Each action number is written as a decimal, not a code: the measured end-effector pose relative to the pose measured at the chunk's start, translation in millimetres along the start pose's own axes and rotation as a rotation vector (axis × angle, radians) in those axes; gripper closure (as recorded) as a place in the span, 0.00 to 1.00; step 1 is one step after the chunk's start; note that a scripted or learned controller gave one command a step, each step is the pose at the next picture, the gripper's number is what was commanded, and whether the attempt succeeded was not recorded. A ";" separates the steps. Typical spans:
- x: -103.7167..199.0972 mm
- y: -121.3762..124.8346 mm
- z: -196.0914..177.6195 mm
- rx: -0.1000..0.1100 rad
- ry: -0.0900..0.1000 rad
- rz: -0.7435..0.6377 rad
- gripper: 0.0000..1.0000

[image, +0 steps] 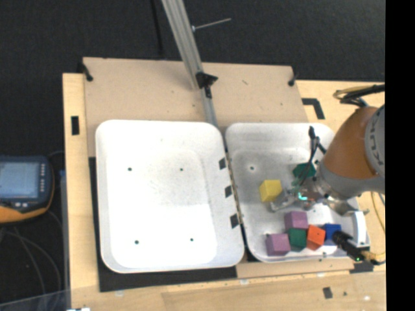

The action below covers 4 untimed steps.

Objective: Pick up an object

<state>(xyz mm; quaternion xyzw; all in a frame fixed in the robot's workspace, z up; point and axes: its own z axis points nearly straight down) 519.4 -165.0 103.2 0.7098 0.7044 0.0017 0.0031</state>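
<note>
Right white bin [259, 141]: my gripper [290, 201], finger state indiscernible, beside yellow cube [271, 190]. Nearby: two purple cubes [296, 219], green [297, 238], orange [316, 236], blue blocks [332, 230].

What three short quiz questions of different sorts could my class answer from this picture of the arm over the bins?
1. True or false: the yellow block lies in the left bin.
2. Multiple choice: which block sits directly beside the orange block on its left? A) green B) yellow C) blue
3. Fill in: the gripper hangs over the ____ bin.

Key
1. False; it lies in the right bin.
2. A; the green block is next to it, with the blue block on the other side.
3. right
</note>
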 end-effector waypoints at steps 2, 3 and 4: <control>-0.1 0.1 0.0 -0.001 -0.001 0.001 0.00; -0.1 0.1 0.0 -0.001 -0.001 0.001 0.00; -35.2 -9.2 4.1 -0.002 -0.001 -0.006 0.00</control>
